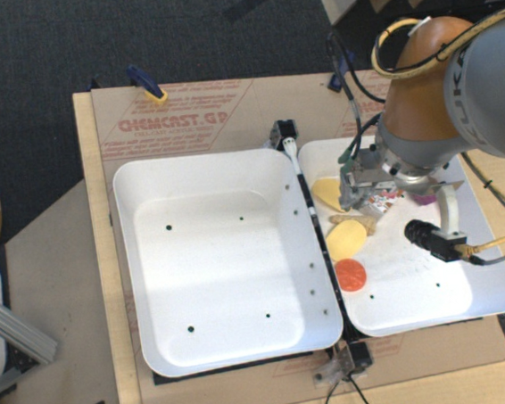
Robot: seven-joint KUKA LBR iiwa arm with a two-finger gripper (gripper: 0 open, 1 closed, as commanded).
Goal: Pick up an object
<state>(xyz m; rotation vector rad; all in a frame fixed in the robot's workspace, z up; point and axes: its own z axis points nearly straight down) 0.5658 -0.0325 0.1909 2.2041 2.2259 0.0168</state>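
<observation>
Arm (pixel 422 107) hangs over the right bin (pixel 425 308) beside yellow pieces (pixel 346 236) and an orange disc (pixel 351 275); jaws' state unclear.

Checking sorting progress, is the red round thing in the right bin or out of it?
In. The red round thing lies on the right bin's floor, near its left wall.

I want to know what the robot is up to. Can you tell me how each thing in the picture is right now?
gripper: low in the right bin, over the toys; grip hidden.
right bin: holds all the toys.
left bin: sits beside the right bin.
orange ball: lying loose, near the divider.
yellow piece: lying loose, above the ball.
pale yellow piece: lying beside the gripper.
</observation>
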